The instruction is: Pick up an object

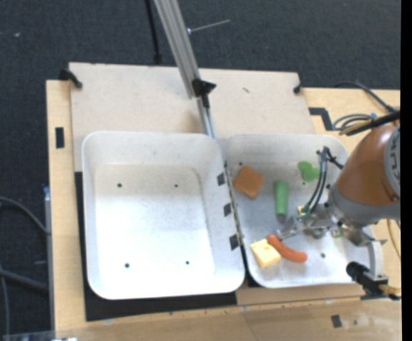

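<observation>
Tool (289, 227) low in right bin (263, 148), above orange carrot (288, 249)

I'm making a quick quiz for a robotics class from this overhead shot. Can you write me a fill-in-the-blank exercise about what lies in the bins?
1. All the small objects lie in the ____ bin as the camera sees it.
2. The yellow block lies right beside the ____ carrot-like piece.
3. The long cylinder in the middle of the bin is ____ in colour.
4. The brown block lies near the rim shared with the ____ bin.

Missing words: right; orange; green; left
</observation>
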